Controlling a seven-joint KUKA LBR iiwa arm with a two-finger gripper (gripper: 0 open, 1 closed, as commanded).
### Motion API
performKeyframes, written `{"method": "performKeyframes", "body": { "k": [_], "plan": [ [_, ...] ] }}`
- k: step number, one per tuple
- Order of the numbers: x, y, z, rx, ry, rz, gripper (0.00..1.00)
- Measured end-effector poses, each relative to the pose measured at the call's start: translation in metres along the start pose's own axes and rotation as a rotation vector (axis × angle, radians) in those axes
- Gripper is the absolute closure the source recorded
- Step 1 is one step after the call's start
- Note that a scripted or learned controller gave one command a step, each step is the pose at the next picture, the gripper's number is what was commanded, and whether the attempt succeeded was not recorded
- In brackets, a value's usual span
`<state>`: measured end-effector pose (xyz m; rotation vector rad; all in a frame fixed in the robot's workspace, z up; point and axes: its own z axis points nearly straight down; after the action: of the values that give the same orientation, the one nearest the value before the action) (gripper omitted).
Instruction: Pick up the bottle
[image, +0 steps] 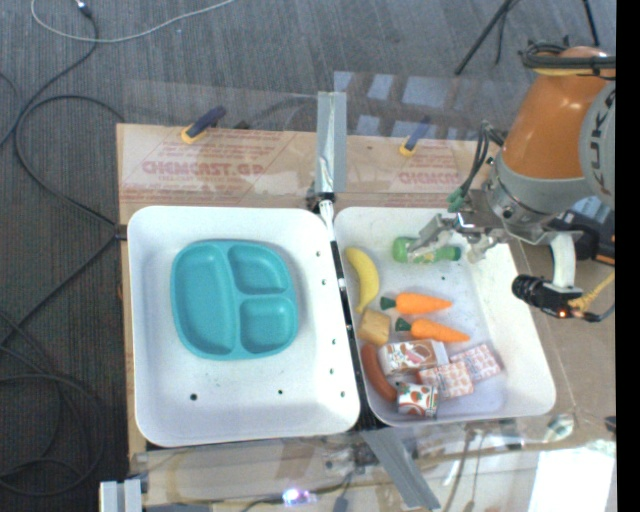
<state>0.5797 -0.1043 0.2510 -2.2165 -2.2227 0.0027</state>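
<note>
The bottle (428, 250) is small and green, lying on its side near the back of the right bin (520, 330), its cap pointing left. My gripper (458, 236) hangs right over the bottle's right end, reaching in from the right under the orange-banded wrist. It is open: one finger (433, 231) shows above the bottle's middle and the other (485, 242) stands to the right of it. The fingers cover part of the bottle's right end. Whether they touch the bottle cannot be made out.
In the right bin lie a banana (362, 277), two carrots (422, 302), a sausage (378, 372), small cartons (415, 355) and a can (418, 400). The left bin (150, 400) holds a teal divided plate (237, 298).
</note>
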Motion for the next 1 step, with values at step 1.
{"method": "performKeyframes", "body": {
  "k": [1],
  "plan": [
    [-0.0685,0.0535,0.0975,0.0,-0.002,-0.147,0.0]
  ]
}}
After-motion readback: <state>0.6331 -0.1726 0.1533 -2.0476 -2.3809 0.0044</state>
